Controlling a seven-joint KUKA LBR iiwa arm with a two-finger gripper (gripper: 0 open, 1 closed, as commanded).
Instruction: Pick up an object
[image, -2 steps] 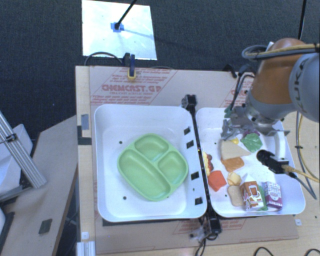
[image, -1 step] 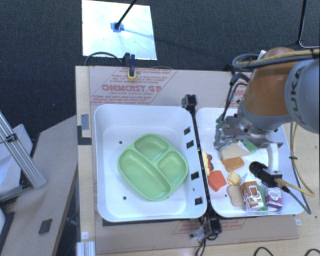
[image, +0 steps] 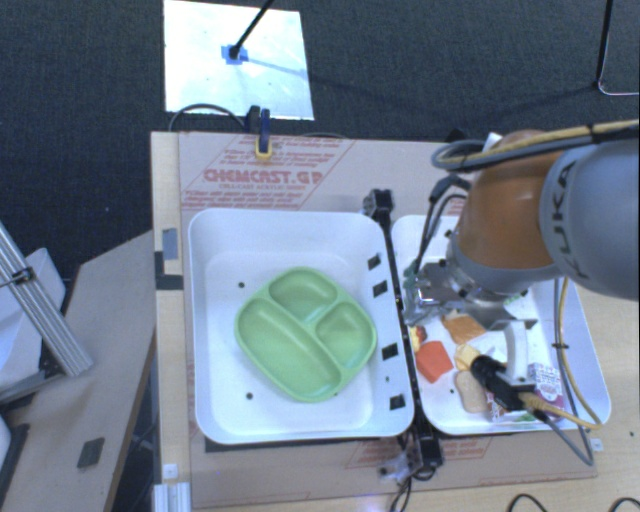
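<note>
L bin (image: 230, 250): green divided plate (image: 305, 333); R bin (image: 450, 422): orange block (image: 433, 360), tan pieces (image: 465, 328); jaws' state indiscernible.

Bright, even light from above. White bins (image: 300, 232) near washed out. Tray (image: 300, 335) throws a soft shadow along its lower edge. Pale sheet (image: 235, 60) glares at top; floor (image: 80, 100) dark. Arm (image: 540, 210), close to lens, soft-focus; gripper (image: 432, 298) dim beneath it. Whole frame slightly blurred.

Red-orange block (image: 433, 360) lay flat in rt bin (image: 596, 385), just below gripper (image: 428, 298). Tan piece (image: 465, 327), small yellow bit (image: 466, 354) & beige oval (image: 470, 390) lay nearby. Green divided plate (image: 305, 333) sat flat in lt bin (image: 215, 290), well apart from gripper.
</note>
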